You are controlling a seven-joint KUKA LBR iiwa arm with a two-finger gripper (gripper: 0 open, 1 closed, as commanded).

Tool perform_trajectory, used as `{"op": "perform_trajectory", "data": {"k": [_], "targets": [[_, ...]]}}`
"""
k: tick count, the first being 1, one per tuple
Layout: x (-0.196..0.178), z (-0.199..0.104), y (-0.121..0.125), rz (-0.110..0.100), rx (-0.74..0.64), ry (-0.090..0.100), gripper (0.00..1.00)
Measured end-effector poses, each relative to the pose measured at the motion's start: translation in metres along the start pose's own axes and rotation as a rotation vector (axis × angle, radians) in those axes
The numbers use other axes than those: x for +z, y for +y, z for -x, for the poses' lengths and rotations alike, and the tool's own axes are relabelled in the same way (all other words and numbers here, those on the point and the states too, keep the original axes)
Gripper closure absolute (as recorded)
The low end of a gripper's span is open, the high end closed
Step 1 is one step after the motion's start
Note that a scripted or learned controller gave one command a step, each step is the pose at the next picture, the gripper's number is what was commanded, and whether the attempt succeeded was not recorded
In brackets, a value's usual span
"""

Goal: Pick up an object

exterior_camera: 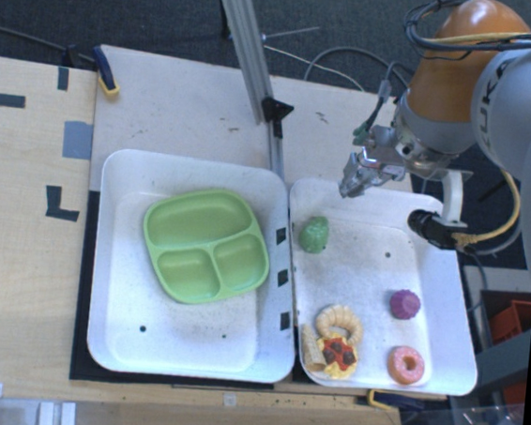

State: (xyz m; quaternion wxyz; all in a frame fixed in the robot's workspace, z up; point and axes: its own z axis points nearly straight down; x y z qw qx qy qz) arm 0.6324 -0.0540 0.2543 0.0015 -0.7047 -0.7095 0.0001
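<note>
The tool [353,183] hangs over the far edge of the right bin [445,301], near the corner where the two bins meet. It looks small and dark from up here, so I cannot tell how wide it is open. Nothing can be seen in it.

The closest thing to pick up is the green lump [314,234]. It sits on the floor of the right bin, just beside the wall between the bins. From the tool, it lies a little toward the front of the bin and a little to the left in the picture. So the tool would need to come forward, a bit sideways, and then down. The lump is round, so it has no long side to line up with. It is close to the wall, and I think one finger could bump the wall there.

The other things are farther off. The purple ball [404,303] is near the right side of the bin. The pink donut [407,365] and the toy food [334,341] lie at the front end, well apart from the tool.

The left bin [114,266] holds a green tray [207,245].
</note>
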Motion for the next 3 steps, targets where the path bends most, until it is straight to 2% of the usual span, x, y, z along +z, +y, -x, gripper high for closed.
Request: {"op": "perform_trajectory", "data": {"k": [1,2,3], "targets": [[0.017,-0.051,-0.02,-0.002,0.001,-0.001,1.0],[0.016,-0.107,-0.035,-0.001,0.0,0.0,1.0],[0.031,-0.151,-0.066,-0.003,0.001,-0.001,1.0]]}}
